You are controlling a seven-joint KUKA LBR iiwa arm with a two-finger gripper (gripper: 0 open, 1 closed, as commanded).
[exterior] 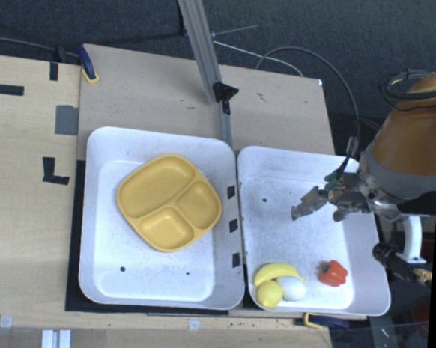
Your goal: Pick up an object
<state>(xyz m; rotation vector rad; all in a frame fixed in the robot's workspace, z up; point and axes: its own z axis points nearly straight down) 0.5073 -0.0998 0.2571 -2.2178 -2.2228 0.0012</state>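
The gripper [305,206] hangs released, holding nothing, above the right bin [278,174]. The pepper [333,273] looks light, smooth, maybe slippery; grasp its round body.

bins 2 [96,197] | yellow plate 1 [169,202] | banana 1 [276,272] | lemon 1 [269,294] | egg 1 [294,289] | red pepper 1 [333,273]

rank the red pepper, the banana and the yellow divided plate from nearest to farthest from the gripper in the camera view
From the gripper, over the right bin:
1. Red pepper, below it near the right bin's front right corner.
2. Banana, at the right bin's front edge, toward the left.
3. Yellow divided plate, in the left bin.
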